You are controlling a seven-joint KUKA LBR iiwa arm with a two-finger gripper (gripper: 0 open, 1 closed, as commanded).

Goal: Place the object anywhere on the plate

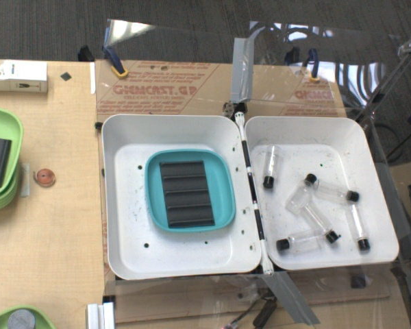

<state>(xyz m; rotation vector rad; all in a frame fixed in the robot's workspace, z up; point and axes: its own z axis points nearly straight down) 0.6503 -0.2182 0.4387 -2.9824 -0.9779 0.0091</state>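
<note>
While the teal plate [190, 191], bearing a dark ribbed insert [186, 192], sits mid-floor in the left white bin [123, 252], the clear black-capped tubes [315, 214] lie scattered across the right white bin [370, 142], apart from the plate. One tube [269, 166] lies near the divider between the bins; the others cluster toward that bin's near right corner.

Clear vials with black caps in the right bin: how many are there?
6 vials, some overlapping: one by the left wall, one centre, one centre-right, one lower middle, one along the front, one far right.
</note>
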